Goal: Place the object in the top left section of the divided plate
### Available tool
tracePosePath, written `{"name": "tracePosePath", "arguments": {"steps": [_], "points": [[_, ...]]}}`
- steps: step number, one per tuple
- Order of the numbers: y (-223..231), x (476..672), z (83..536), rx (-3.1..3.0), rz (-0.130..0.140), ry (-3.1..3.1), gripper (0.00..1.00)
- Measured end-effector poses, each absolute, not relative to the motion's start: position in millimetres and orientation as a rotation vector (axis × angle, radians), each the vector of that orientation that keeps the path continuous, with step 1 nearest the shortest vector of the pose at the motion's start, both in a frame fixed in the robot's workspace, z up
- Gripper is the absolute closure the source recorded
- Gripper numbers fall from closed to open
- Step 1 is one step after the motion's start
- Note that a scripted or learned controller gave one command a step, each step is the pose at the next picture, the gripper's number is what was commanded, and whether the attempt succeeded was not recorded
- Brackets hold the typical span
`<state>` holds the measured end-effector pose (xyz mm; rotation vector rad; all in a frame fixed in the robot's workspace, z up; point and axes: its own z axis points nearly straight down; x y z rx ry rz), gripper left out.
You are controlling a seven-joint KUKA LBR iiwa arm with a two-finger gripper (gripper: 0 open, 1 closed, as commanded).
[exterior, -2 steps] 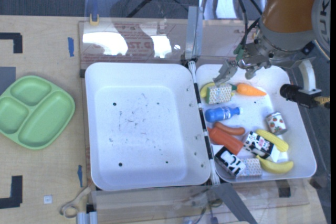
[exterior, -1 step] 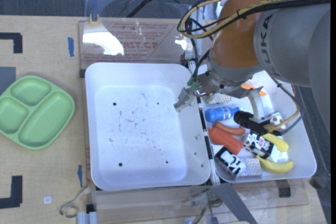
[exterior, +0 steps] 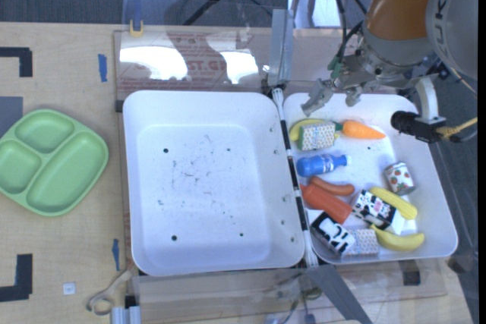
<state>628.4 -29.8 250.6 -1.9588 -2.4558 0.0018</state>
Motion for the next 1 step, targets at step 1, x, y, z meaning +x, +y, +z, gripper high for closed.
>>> {"name": "tracePosePath", "arguments": {"steps": [1], "points": [[-12.7,604.6,182.1,-1.763,0.002,-2.596,0.0]]}}
